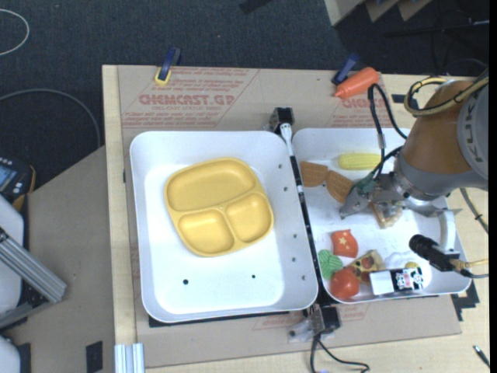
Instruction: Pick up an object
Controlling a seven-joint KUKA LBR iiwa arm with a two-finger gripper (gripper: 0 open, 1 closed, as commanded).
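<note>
Brown and flat, the two wedge-shaped pieces (326, 179) lying in the right bin (314, 142) look like the nearest candidates for the pick, since the claw (365, 196) is low inside that bin just to their right, almost touching the lower wedge. The step in hand reads as the reach-and-descend before a grasp; nothing can be seen held. Whether the claw is spread or closed cannot be told, as the grey wrist and cabling cover it. The wedges look thin, matte and stiff, like toy bread or cardboard slices, one overlapping the other, so a pinch would need to catch an edge rather than a face. Beyond the wedges, toward the far wall of the right bin, lies a yellow corn cob (359, 161); on the near side of the wedges sit a red strawberry-like piece (345, 243), a green leaf shape (329, 263) and a red tomato (345, 284). Next the claw would have to settle over one piece and close squarely on it. The left bin (147, 208) carries a yellow divided plate (219, 206).
</note>
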